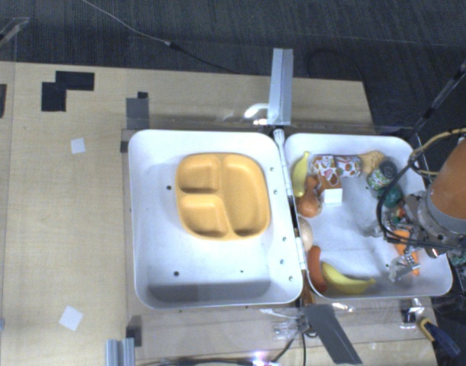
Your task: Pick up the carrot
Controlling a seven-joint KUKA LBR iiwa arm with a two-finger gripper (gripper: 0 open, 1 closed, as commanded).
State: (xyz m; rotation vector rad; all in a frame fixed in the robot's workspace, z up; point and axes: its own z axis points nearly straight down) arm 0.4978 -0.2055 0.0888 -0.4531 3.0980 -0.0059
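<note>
two white bins side by side on a wooden bench. right bin (347, 231): the claw (404, 264) is low in this bin's near right corner, hung from a grey arm (446, 212) with an orange band (455, 180); whether the claw is open or closed cannot be told, as cables and the wrist crowd it. carrot (404, 240): a small orange piece just above the claw and partly behind black cables, lying on the bin floor, not seen in its grip. banana (345, 279): yellow, to the claw's left along the near wall, touching a red fruit (315, 264) further left. second banana (300, 174): far up and left of the claw, standing against the dividing wall. white block (332, 197): up and left of the claw, just beside an orange-brown round fruit (310, 204). patterned box (335, 166): well above the claw, by the far wall. dark green can (382, 178): above the claw, near the far right corner. left bin (152, 227): well left of the claw, holding a yellow divided plate (221, 195) with three sections.
</note>
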